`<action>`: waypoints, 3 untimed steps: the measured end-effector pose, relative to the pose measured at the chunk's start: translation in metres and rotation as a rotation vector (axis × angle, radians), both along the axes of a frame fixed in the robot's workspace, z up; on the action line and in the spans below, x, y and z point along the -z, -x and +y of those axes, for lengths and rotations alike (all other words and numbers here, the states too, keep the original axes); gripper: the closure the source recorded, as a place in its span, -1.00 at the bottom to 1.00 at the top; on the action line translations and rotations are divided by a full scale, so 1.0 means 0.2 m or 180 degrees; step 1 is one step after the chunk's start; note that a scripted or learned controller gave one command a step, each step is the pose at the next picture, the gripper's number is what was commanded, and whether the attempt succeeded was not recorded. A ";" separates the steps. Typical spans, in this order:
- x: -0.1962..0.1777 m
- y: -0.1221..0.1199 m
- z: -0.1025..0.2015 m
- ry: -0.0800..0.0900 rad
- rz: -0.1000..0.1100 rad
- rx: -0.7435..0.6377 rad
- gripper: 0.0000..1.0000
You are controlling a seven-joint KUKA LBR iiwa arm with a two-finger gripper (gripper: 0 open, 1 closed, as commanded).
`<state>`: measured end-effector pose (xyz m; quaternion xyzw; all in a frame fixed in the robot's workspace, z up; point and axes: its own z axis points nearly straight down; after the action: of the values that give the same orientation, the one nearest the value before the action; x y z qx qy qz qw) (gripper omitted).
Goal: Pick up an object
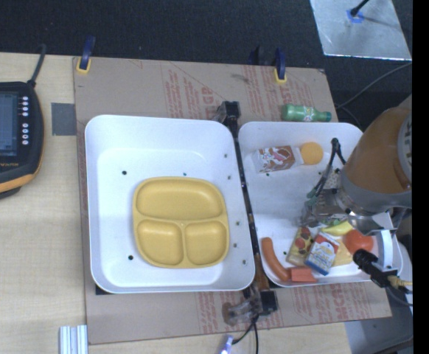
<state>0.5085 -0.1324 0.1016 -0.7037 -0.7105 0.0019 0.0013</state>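
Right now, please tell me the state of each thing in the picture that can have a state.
Yellow tray: upright, three compartments bare, lying in the left bin.
Green bottle: lying on its side, outside the bins.
Hot dog: lying flat in the right bin.
Small carton: lying tilted among the toys.
Gripper: lowered into the right bin.

Dark carpet floor; wooden bench; cardboard sheet.

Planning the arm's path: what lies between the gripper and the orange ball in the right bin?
Bare white floor of the right bin separates the gripper and the orange ball.
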 end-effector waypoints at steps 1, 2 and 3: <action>-0.20 -0.29 -0.38 0.0001 -0.0013 0.0024 1.00; -0.20 -0.29 -0.38 -0.0003 -0.0009 0.0023 -1.00; 0.05 -0.02 -0.12 -0.0003 -0.0003 0.0015 -1.00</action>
<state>0.5134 -0.1565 0.0915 -0.7054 -0.7088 0.0012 0.0013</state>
